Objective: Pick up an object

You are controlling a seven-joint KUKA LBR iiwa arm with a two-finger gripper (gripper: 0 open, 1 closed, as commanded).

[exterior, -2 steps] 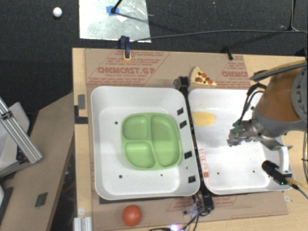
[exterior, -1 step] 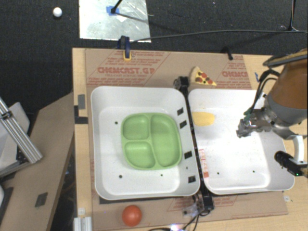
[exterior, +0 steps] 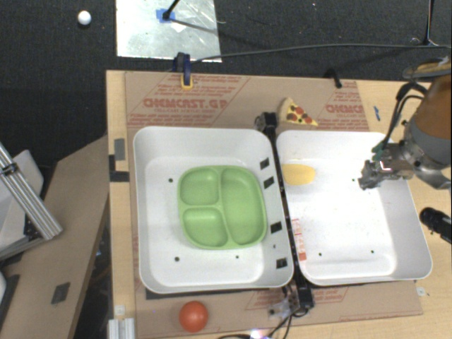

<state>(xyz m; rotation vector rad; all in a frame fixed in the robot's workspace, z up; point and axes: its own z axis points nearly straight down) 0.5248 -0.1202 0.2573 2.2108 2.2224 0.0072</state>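
Two white bins sit side by side on the tabletop (exterior: pixel 233 90), which is covered w/ brown cardboard printed in red lettering. Left bin (exterior: pixel 152 189) holds a green divided tray (exterior: pixel 222 207), three compartments, lying flat near the bin's center. Right bin (exterior: pixel 406 253) holds a pale yellow object (exterior: pixel 298 174), flat-ish and oval, in the upper left part of the floor, near the wall shared w/ the left bin.

Arm (exterior: pixel 431 129) comes in from the right edge, grey w/ orange band up top. End effector (exterior: pixel 370 178) sits over the right bin's upper right area, approx level w/ the yellow object but well apart from it, w/ bare white floor between. Can't tell if it's spread or pressed together; it's dark and too small to read at this angle. Nothing visible in it.

Outside the bins: a pizza-slice toy (exterior: pixel 297 113) lies on the cardboard just behind the gap between the bins. An orange-red ball (exterior: pixel 193 316) rests on the tabletop in front of the left bin. A blue clamp (exterior: pixel 183 68) grips the cardboard's back edge. Behind that, a shiny silver sheet (exterior: pixel 145 20) lies on dark floor, and a small white ball (exterior: pixel 85 18) sits off to its left.
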